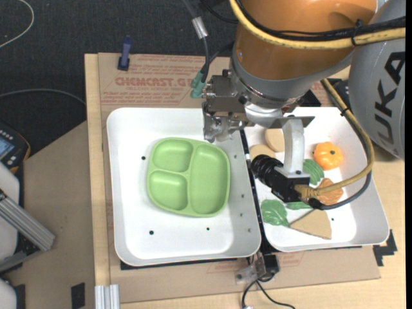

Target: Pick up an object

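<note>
So the gripper [216,132] is hanging over the far right corner of the left shallow white bin [129,192], right by the wall it shares with the right white bin [358,206]. Its tip sits just at the far right edge of the light green plastic plate with three compartments [188,176]. My guess is that's the target, since it's the only thing in that bin and going for the rim makes sense on something this flat and wide. There's really no other place to get a pinch on it. The wrist blocks the view from above, so honestly I can't tell if the gripper is spread or pressed together, and nothing visibly sits in it. The plate lies flat, open side up, roughly mid-bin. It's close to square, so no strong long axis. The one big compartment runs along its right side, far to near, with the two small ones on the left, and the whole thing is turned a touch. Over in the right bin there's a small orange toy pumpkin [327,154], a tan wedge [314,224] and a green leafy piece [273,212], all well clear of the gripper.
</note>
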Available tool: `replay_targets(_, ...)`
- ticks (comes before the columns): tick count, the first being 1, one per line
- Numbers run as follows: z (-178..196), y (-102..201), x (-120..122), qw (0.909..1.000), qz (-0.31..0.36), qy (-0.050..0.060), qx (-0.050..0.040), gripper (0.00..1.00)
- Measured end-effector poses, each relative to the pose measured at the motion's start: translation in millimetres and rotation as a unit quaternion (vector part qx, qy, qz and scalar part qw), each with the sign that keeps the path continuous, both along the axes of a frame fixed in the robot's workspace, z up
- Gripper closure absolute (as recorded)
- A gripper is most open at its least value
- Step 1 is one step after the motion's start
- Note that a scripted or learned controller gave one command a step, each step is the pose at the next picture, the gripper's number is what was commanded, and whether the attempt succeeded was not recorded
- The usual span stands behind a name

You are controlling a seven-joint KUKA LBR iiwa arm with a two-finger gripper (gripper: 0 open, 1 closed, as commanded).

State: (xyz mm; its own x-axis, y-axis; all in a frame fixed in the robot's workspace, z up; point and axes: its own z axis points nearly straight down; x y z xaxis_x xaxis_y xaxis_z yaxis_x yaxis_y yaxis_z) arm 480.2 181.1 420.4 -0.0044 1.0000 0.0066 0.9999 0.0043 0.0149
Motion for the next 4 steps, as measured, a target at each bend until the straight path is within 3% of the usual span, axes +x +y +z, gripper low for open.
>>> replay_targets(1, 3, -1, -1, 1.0, -0.001, 0.006, -0.0031, 1.0)
replay_targets(2, -91, -48, -2, 0.9999, -0.005, 0.012, -0.0051, 1.0)
replay_targets(3, 125, 10, 15, 1.0, 0.001, -0.003, 0.0009, 1.0)
replay_targets(4, -59, -17, 10, 0.9998, -0.004, 0.016, -0.0068, 1.0)
